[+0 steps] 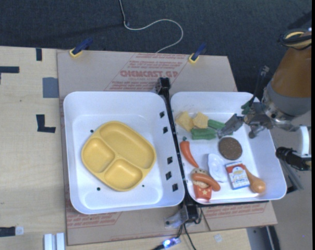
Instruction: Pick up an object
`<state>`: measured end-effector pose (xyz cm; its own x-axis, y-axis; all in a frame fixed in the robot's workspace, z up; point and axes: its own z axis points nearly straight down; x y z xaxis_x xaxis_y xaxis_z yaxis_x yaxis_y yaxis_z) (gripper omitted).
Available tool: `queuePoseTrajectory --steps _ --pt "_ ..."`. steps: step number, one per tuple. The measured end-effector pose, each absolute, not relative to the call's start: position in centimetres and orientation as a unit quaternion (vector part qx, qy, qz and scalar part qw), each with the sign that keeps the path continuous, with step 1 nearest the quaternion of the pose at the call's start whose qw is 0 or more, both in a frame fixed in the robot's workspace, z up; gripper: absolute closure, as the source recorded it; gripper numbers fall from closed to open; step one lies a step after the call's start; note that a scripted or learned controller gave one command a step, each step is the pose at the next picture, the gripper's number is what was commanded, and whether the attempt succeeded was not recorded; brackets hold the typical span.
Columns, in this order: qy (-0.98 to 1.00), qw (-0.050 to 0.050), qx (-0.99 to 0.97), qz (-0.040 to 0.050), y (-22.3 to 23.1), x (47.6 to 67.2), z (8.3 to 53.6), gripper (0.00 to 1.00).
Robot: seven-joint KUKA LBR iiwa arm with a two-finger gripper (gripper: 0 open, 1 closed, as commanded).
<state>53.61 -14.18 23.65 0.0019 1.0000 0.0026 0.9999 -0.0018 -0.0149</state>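
We see the two-finger metal gripper [242,125] spread wide and holding nothing, above the right white bin [267,155] near its far edge, just beyond the round brown patty [230,148].

Glossy yellow plastic tray [118,154]; smooth white plastic bins [74,139]; matt cardboard [142,74] beneath.

Bench [22,155]: cardboard sheet [142,72], apparently flat; two white bins [74,108] atop.

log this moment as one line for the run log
gripper: open, above right bin, holds nothing | nearest: brown disc, green piece | left bin: yellow tray
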Motion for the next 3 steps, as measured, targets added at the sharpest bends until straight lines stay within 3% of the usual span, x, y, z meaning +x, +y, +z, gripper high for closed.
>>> queuePoseTrajectory --steps 1,3 --pt "-0.708 0.001 -0.707 0.0004 -14.2 53.9 24.3 0.00" --pt "-0.707 0.003 -0.707 0.0021 -14.4 53.1 12.6 0.00"
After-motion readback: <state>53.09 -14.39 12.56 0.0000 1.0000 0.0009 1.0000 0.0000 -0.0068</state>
